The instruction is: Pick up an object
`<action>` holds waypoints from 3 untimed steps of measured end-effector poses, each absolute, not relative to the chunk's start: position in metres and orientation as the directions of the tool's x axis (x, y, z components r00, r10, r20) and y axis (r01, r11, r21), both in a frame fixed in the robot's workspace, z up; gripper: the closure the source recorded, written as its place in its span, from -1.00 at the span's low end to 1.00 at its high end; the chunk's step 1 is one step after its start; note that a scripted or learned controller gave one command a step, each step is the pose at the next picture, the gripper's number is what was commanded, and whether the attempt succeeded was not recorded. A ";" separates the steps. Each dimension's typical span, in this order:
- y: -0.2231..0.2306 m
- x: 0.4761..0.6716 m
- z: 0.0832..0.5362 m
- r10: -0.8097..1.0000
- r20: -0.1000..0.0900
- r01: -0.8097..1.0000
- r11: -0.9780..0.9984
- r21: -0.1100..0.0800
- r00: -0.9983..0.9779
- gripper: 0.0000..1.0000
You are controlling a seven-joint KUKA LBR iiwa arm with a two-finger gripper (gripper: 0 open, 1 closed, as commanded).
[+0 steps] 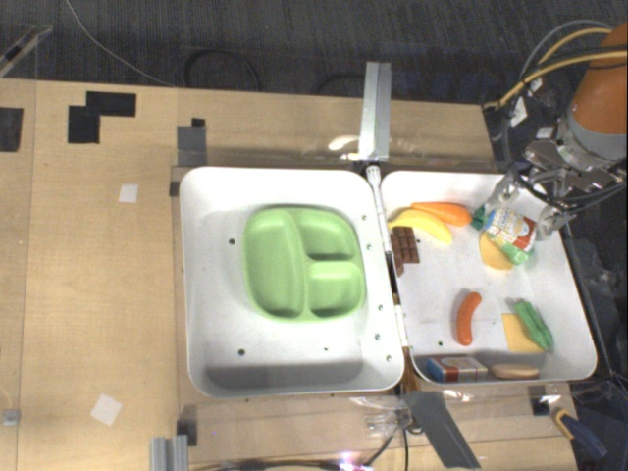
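**Arm over the right bin, gripper obscured**

The bench (88, 292) is seen from above, with two white bins side by side; all places below are given relative to the metal divider (383, 253) between them. The left bin (216, 361), left of the divider, is taken up largely by a green sectioned tray (302, 261) lying at its middle.

The arm (599, 116) is cut off at the upper right edge, far right of the divider. Its gripper (512, 219) is lowered onto a small packet with white, red and green print (508, 232) over a yellow round item (496, 254); whether the packet is actually clamped cannot be told, as the parts overlap and blur.

In the right bin (569, 361), just right of the divider, a brown chocolate-like bar (406, 245) lies, with a banana (424, 226) and a carrot (446, 210) beside it. Further right and lower, a red sausage (468, 318), a yellow wedge (518, 333) and a green vegetable (535, 323) are found. Along the near wall a small box (453, 369) and a tan item (514, 370) are partly hidden by the rim.
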State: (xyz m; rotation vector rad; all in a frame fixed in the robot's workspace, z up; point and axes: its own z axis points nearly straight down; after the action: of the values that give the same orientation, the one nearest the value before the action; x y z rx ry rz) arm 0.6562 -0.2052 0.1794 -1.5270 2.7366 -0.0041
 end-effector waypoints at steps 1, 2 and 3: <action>-0.136 0.673 0.240 -0.827 -0.010 -0.827 0.562 -0.011 -0.562 1.00; -0.186 0.647 0.187 -0.895 -0.004 -0.895 0.447 -0.004 -0.447 1.00; -0.133 0.672 0.264 -0.860 -0.009 -0.860 0.510 -0.012 -0.509 1.00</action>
State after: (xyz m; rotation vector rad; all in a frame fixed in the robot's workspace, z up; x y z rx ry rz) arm 0.6723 -0.1335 0.2635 -1.5489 2.7173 -0.0090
